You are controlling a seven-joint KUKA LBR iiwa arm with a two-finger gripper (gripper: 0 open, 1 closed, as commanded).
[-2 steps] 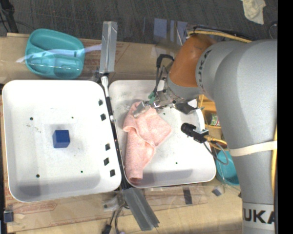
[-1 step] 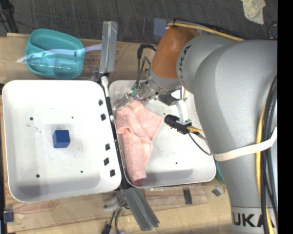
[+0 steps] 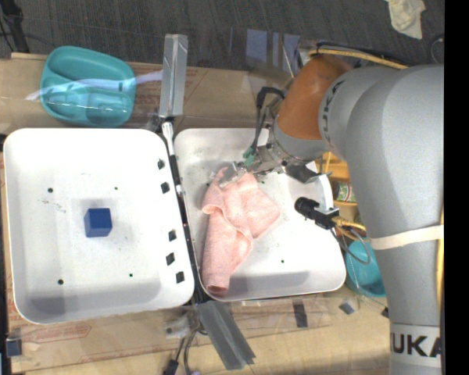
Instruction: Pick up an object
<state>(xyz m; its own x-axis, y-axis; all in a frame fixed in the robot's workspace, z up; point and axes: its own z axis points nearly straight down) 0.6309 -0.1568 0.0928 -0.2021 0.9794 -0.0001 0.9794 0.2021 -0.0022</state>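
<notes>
Gripper [image 3: 246,166] at top edge of pink cloth [image 3: 233,225] in right bin [image 3: 297,283] (finger state: cannot tell). Cloth not yet lifted; blue cube [image 3: 98,222] untouched.

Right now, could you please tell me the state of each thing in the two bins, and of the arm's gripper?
Pink terry cloth: crumpled, lying in the right white bin, its upper end lifted at the gripper.
Small blue cube: resting flat in the left white bin, untouched.
Two-finger gripper: lowered onto the cloth's upper edge; a grasp cannot be confirmed.
</notes>
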